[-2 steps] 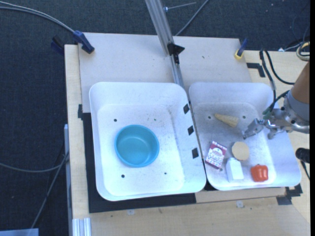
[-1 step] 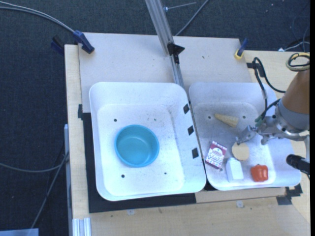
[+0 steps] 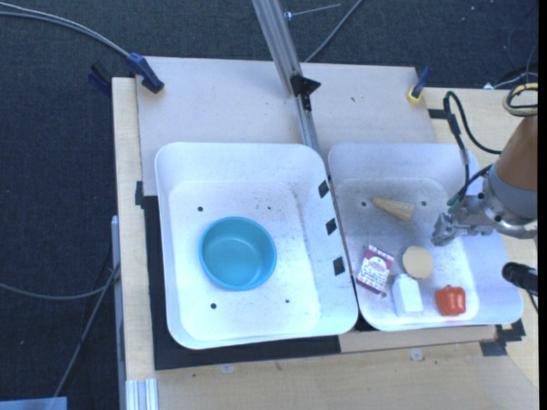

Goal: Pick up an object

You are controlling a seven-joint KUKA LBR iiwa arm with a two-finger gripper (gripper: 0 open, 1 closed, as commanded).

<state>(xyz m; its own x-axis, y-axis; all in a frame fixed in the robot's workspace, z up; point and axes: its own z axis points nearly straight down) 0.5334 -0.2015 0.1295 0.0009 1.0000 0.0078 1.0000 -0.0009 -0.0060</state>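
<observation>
- Camera view: the gripper hangs low over the right bin, near that bin's right wall, with the grey arm coming in from the right edge. Whether it is wide or narrow I cannot tell — the tips are too small and dark against the bin floor, and nothing is seen held between them.
- The things to pick from all lie in the right bin: a pale cone toward the middle, a round tan disc just below and left of the gripper, a white block, a red pepper-like piece and a small pink-and-white packet.
- The disc looks the nearest candidate. A good try would centre squarely over it before descending, since it lies flat and low and a grasp could slide off.
- Crowding matters: the white block sits just beside the disc and the red piece is near, so an off-centre descent may nudge them.
- The left bin holds a blue bowl, well apart. A metal pole crosses the surface above the bins; cables trail near the arm.
</observation>
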